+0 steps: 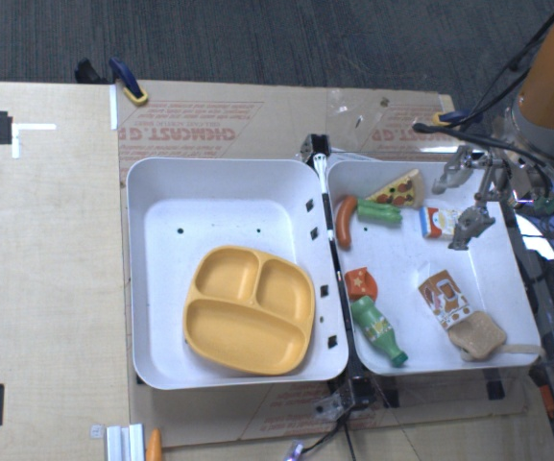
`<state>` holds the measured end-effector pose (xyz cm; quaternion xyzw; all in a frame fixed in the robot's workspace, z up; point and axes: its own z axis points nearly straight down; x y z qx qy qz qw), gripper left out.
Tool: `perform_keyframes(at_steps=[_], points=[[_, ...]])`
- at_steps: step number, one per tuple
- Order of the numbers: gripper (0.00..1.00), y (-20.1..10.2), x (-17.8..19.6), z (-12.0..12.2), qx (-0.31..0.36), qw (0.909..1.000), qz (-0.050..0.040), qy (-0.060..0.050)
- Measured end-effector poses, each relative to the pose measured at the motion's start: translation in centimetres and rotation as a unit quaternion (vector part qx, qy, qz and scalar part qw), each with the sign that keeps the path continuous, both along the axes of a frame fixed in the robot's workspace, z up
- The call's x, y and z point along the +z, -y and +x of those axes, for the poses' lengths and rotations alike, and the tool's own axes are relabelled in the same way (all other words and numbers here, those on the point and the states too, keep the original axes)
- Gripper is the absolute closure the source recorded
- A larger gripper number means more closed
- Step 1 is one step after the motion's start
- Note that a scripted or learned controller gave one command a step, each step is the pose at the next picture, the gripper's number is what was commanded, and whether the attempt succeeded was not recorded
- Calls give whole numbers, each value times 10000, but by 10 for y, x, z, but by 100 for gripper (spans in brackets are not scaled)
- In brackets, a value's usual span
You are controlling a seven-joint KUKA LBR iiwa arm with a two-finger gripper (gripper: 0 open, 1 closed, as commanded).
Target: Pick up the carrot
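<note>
The carrot (345, 221) is a short orange-red stick lying lengthwise against the left wall of the right bin (406, 277), near its far end. A green piece (379, 214) lies just to its right and touches its top end. My gripper (463, 203) hangs over the far right part of the same bin, well to the right of the carrot. It is open, with nothing between its fingers (471, 225). A small red, white and blue carton (437, 222) lies between the gripper and the carrot.
The right bin also holds a pizza slice (398, 190), a red piece (360, 283), a green bottle (380, 330), a brown packet (445, 296) and a tan slice (476, 335). A yellow divided plate (250, 309) sits in the left bin (219, 195).
</note>
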<state>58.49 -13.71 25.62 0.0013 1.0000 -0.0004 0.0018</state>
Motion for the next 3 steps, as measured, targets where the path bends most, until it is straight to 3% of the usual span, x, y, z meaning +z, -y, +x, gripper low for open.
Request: perform_keyframes(at_steps=[1, 2, 3], points=[[0, -94, 80, -25, 642, 9979, 5, 14], [0, -137, -30, -64, 1548, 9879, 4, -8], [0, -183, -65, -95, 3352, 9421, 8, -19]])
